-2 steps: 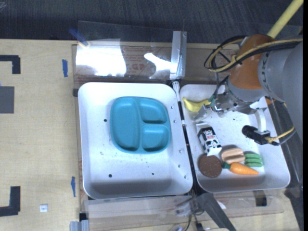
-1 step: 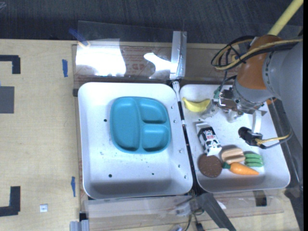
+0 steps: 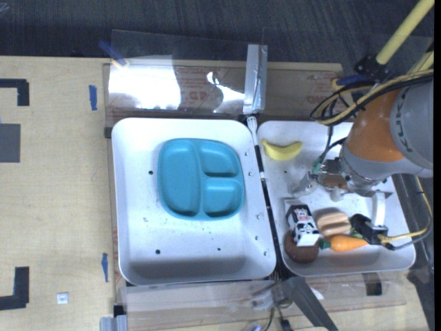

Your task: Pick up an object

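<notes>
The toy banana (image 3: pixel 282 149) looks light, stiff and smooth; a grasp across its middle appears best. The state of the jaws cannot be told.

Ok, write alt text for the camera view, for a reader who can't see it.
A grey robot arm with an orange band reaches from the right over the right white bin, which holds a banana, a carrot, a bun and a small black-and-white carton. The left white bin holds a blue divided plate.
</notes>
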Robot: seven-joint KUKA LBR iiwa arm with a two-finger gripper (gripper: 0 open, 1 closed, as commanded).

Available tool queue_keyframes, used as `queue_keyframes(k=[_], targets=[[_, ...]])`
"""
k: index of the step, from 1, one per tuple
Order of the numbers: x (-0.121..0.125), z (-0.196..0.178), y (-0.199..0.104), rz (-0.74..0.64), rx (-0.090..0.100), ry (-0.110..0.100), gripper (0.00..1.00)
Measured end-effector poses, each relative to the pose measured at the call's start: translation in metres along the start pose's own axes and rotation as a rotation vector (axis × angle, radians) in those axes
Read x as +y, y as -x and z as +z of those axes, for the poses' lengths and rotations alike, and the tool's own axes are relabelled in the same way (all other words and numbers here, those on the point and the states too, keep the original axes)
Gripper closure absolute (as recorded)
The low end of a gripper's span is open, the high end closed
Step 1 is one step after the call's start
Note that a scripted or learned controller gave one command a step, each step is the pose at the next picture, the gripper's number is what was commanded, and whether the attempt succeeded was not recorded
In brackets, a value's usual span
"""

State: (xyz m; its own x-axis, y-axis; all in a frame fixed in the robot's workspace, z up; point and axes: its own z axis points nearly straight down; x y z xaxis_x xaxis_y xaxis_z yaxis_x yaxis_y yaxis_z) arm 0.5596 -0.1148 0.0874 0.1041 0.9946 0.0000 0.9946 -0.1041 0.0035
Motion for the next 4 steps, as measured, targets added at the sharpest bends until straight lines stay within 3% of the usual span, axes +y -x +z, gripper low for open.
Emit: queue_keyframes(k=[1, 2, 3, 4], targets=[[-0.080, -0.001, -0.008, -0.164, 0.001, 0.003, 0.00], [-0.020, 0.000, -0.015, -0.173, -0.002, 0.005, 0.00], [0.000, 0.000, 0.004, -0.003, 0.000, 0.003, 0.00], [0.001, -0.010, 0.001, -0.268, 0.000, 0.000, 0.00]])
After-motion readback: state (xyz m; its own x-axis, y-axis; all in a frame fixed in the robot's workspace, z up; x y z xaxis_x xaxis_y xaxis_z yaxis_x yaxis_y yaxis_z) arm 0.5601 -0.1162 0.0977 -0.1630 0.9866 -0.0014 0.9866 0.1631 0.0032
